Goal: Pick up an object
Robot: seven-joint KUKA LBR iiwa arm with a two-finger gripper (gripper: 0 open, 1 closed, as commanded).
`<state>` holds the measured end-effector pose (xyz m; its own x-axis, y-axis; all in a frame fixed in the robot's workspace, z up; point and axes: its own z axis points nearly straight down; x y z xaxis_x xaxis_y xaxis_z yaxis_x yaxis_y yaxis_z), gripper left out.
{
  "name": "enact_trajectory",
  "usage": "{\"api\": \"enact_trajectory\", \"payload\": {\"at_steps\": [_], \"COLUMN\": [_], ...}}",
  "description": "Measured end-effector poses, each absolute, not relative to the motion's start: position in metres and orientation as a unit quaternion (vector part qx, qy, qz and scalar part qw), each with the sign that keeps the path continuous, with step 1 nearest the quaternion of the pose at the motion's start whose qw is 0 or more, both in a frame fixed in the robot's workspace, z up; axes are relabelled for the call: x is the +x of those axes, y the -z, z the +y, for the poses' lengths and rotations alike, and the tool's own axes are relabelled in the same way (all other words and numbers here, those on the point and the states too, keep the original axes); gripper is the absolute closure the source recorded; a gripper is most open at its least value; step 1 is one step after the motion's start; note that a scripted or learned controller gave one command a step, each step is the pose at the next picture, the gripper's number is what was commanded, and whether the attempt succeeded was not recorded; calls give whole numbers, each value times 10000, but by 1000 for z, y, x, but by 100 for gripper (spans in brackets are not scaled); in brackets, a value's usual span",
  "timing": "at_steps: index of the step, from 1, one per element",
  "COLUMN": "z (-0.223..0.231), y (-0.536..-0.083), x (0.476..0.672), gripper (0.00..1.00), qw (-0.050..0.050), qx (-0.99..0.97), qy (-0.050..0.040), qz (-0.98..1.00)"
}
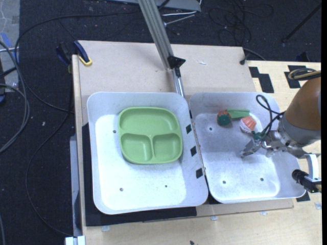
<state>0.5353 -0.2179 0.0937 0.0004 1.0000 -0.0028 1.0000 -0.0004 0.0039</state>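
Where red-green toy (224,118) lies, small, rounded

Matt green plastic tray (150,135); speckled white bins (148,188).

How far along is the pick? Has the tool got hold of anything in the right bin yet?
Done: the arm has reached into the right bin, with the tool low near its floor. In hand: nothing visible between its fingers. Left: the grasp and lift. The red and green toy and the pink and white piece lie at the bin's far side; the green divided plate sits in the left bin.
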Motion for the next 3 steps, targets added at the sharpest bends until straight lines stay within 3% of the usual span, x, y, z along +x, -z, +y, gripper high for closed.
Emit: {"api": "enact_trajectory", "payload": {"at_steps": [1,3], "z": [-219,-221], "y": [-105,-212], "x": [536,535], "gripper": [100,100], "qw": [57,42], "qx": [7074,7065], "qy": [-8,-14], "qz": [7068,7077]}}
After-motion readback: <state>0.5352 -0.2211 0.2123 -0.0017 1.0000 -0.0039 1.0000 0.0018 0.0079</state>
